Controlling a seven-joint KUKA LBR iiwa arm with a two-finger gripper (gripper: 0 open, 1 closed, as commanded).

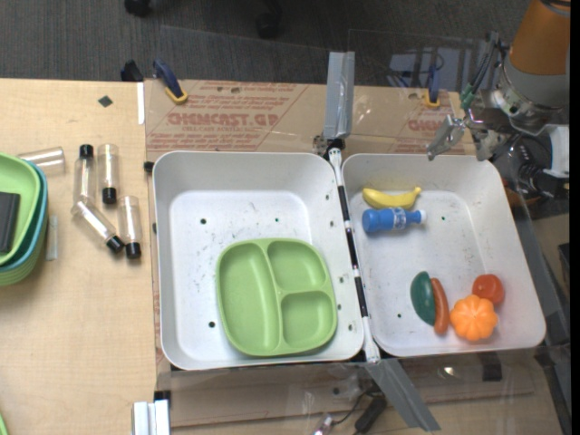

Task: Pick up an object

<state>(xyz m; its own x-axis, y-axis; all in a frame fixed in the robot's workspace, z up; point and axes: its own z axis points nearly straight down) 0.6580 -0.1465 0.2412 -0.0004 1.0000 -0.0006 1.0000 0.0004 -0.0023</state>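
The right bin (507, 208) holds a yellow banana (391, 195) with a blue bottle (392, 219) just in front of it, both near the divider. At the bin's front right lie a dark green piece (422, 297), a thin orange piece (440, 306), a red tomato (488, 287) and an orange pumpkin (473, 319), packed close together. My gripper (460, 141) hangs above the bin's far right corner, well away from all of them. It is open, with nothing between its fingers.
The left bin (181, 207) holds a green divided plate (276, 295). Left of the bins, several clear vials (107, 208) lie on the wooden bench, and a stack of green trays (20, 217) sits at the left edge. Cables and brackets crowd the arm's side.
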